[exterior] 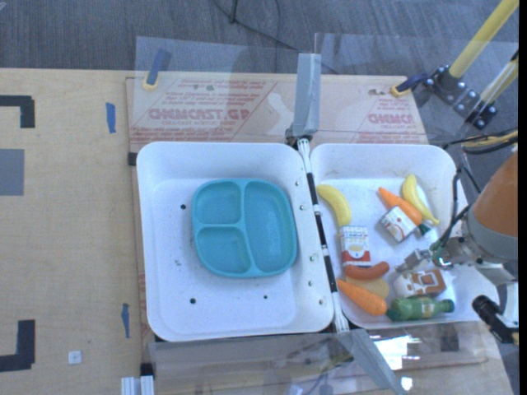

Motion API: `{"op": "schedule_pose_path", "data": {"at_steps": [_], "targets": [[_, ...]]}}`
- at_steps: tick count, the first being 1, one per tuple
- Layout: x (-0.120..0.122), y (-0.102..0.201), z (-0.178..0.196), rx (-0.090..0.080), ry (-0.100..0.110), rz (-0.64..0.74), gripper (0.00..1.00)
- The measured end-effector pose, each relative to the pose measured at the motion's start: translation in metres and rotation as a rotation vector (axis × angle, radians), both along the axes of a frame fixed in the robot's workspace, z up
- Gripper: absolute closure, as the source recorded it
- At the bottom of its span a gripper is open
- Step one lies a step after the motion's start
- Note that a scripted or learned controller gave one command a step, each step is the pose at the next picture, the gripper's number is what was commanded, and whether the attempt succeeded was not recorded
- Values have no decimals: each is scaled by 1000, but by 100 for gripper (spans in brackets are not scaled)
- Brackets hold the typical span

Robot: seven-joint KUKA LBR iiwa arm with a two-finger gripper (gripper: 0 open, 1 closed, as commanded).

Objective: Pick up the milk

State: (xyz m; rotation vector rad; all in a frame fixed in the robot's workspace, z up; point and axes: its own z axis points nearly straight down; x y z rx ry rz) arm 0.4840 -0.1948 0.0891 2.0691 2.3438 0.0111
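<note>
Three small cartons lay in the right bin (449, 161), and since I could not read their labels from my screen, I judged the milk (422, 283) to be the white one with the brown print, because the pincer (431, 258) hung almost directly over it, touching or nearly so. I could not tell whether the pincer was spread or pressed together; the metal parts there blurred into the white bin floor, so I claimed no grasp. The arm (501, 208) came in low from behind the pincer, over the bin's outer wall, which I took as the reason the wrist sat tilted, not plumb. A green bottle (420, 308) lay just beyond the milk from the pincer, against the front wall, leaving little room on that side. A second carton (398, 224) sat near the pincer on its far side, beside a carrot (390, 198) and a banana (418, 197). The red-and-white carton (356, 246) stood farther off toward the divider, with a sausage (367, 270) and another carrot (362, 298) by it. Well past all that, a teal plate (244, 227) rested alone in the left bin (160, 245) on the desk (66, 245). I judged the crowding the main risk.
</note>
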Motion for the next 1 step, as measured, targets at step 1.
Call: {"op": "schedule_pose_path", "data": {"at_steps": [1], "targets": [[22,-25,39,7,14,-257,0]]}}
